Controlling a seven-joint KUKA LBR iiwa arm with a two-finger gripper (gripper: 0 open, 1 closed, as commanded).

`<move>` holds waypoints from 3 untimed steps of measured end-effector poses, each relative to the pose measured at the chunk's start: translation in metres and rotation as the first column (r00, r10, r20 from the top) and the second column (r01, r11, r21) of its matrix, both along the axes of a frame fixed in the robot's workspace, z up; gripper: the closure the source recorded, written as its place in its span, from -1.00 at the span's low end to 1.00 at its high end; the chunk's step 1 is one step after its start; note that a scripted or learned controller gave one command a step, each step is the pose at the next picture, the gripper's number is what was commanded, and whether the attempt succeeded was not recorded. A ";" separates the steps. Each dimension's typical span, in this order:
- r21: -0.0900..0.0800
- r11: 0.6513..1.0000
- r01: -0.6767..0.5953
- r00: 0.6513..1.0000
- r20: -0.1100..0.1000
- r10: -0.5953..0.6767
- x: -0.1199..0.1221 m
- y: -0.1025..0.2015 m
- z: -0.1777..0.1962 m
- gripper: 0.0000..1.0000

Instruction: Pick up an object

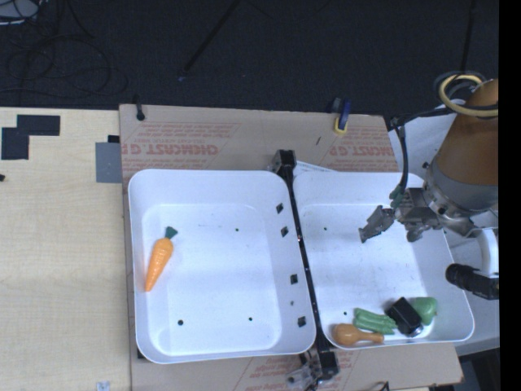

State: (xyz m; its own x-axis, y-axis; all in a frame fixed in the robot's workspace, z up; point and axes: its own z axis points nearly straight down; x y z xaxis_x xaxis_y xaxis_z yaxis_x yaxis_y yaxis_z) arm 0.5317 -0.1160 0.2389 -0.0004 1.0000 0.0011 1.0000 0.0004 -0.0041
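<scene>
Since nothing sits between its spread, open fingers, the hand [395, 225] has grasped no object yet; the pick remains to be done. It hovers over the right bin [326, 312]. Candidate objects, including a green toy [374, 320], lie near the bin's near edge, well apart from it.

Even, soft light falls from overhead, so the two shallow white plastic bins [213, 187] gleam bright, almost washed out, while the floor behind the grey two-finger claw [396, 225] sinks into near black. Below the claw only a faint, diffuse shadow touches the bin floor. The whole picture is slightly soft and grainy, no hard glare anywhere.
</scene>
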 end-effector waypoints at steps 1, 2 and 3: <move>0.002 1.000 -0.004 1.000 -0.008 0.004 0.034 0.003 -0.147 -1.00; -0.001 1.000 -0.003 1.000 0.007 0.003 0.109 0.016 -0.152 -1.00; 0.000 1.000 0.002 1.000 -0.001 -0.002 0.105 0.015 -0.142 1.00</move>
State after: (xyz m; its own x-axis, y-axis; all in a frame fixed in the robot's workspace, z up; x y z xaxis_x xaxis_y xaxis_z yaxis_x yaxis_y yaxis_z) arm 0.6367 -0.1015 0.0972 0.0012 1.0000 0.0008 1.0000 -0.0012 -0.0047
